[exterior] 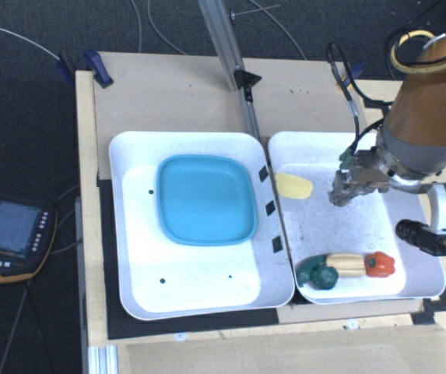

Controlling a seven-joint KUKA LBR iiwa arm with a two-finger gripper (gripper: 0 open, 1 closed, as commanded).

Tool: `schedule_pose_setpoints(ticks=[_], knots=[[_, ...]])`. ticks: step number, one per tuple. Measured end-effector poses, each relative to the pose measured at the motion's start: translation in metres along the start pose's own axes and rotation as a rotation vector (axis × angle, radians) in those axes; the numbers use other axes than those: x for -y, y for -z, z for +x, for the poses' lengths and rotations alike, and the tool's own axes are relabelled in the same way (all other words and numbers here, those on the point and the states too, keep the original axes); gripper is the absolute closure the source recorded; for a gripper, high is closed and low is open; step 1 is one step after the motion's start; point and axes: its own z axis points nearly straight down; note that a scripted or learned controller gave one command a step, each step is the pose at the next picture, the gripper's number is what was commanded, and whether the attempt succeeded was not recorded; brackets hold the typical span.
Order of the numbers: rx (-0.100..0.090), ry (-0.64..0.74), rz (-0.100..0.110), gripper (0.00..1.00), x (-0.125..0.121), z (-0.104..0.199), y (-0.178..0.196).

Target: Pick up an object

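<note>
In the right bin [316, 232] a pale yellow object [293, 185] lies near the left wall. Along the bin's front wall sit a dark green object [318, 275], a tan cylinder [347, 265] and a red object [379, 264], touching in a row. My gripper [345, 194] hangs over the right bin's upper middle, to the right of the yellow object and apart from it. Nothing shows between its fingers.
The left bin [133, 232] holds a blue square plate [207, 199]. A metal pole [221, 29] slants in from the top toward the gap between the bins. A handheld pendant [8, 234] lies off the bench at the left.
</note>
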Motion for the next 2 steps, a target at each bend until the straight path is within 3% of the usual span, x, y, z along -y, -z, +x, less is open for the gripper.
schedule_pose_setpoints(ticks=[2], knots=[[0.0, 0.0, 0.001, 1.0, 0.013, 0.112, -0.012]])
